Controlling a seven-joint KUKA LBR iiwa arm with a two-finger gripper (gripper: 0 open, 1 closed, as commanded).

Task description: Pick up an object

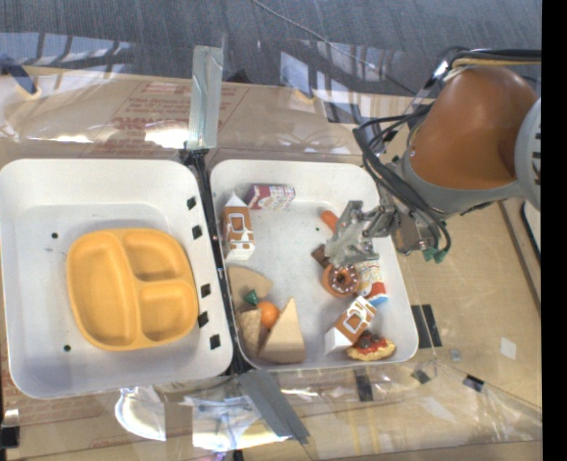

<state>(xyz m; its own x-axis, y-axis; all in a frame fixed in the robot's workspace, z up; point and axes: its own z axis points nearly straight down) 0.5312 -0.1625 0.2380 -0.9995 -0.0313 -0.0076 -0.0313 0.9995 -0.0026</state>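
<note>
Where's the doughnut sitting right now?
In the right bin, toward its right side: the doughnut lies directly under the gripper, with a small carton and pizza slice below it.

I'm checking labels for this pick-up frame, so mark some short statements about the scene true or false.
1. The yellow divided tray lies in the left bin. True.
2. The gripper is above the left bin. False: it is over the right bin.
3. A doughnut lies just below the gripper. True.
4. The pizza slice lies in the yellow divided tray. False: it is in the right bin's near corner.
</note>
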